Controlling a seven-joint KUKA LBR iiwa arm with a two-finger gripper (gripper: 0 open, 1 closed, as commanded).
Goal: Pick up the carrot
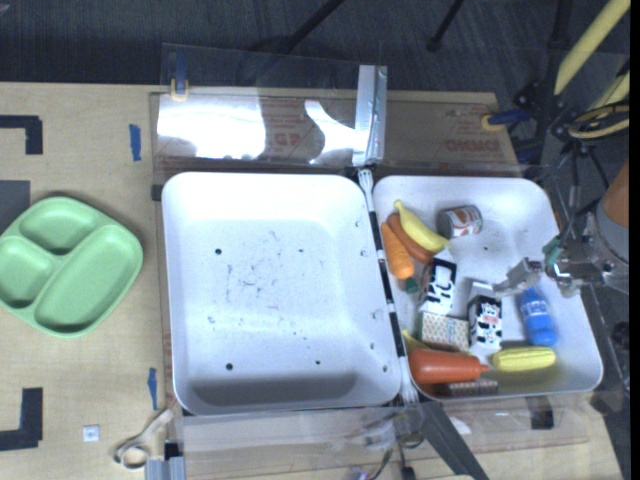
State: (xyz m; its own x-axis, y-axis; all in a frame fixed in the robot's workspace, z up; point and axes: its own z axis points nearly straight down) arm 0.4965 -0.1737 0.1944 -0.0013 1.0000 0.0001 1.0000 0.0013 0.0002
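Currently the carrot (447,366) lies flat along the near wall of the right bin (520,196), its thick orange-red end toward the bins' shared divider and its tip pointing right, touching a yellow corn cob (524,358) that continues the line. Just behind it sit a patterned cracker box (444,328) and two black-and-white cartons (487,322), with a blue bottle (538,318) to their right. Farther back rest an orange pepper-like piece (399,256), a banana (420,230) and a small can (460,220). The jaws (528,272) stand at the right side of this bin, above the blue bottle and well apart from the carrot, nothing visible between them; whether they are wide or narrow cannot be told from this angle. The left bin (270,288) shows faint scuff marks on its floor. On the light wooden desk (80,128), left of both bins, sits a green divided plate (65,264). Beyond the desk, dark carpet and tripod legs are visible.
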